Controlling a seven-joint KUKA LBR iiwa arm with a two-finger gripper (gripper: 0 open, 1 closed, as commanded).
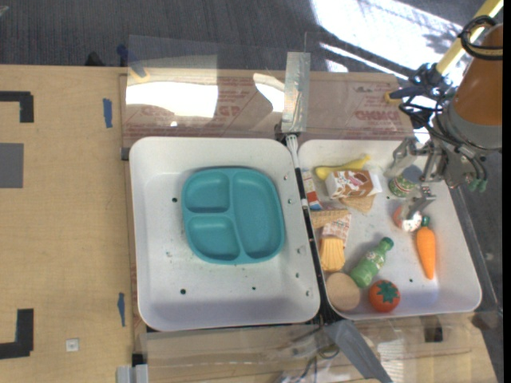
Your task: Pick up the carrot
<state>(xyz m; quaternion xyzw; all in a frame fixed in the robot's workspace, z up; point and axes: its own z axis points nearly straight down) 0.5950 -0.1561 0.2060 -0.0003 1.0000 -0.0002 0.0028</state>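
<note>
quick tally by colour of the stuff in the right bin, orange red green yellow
Only the items whose colour reads clearly:
orange: 1, the carrot
red: 1, the tomato
green: 1, the green bottle
yellow: 2, the corn cob and the banana
total: 5
The packets and pale pieces beside them are mixed in colour and left out.

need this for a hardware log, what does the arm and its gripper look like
The arm shows a broad orange band over grey housing, with black and yellow cables looping beside it. The gripper is bare silvery metal with thin fingers.
</note>
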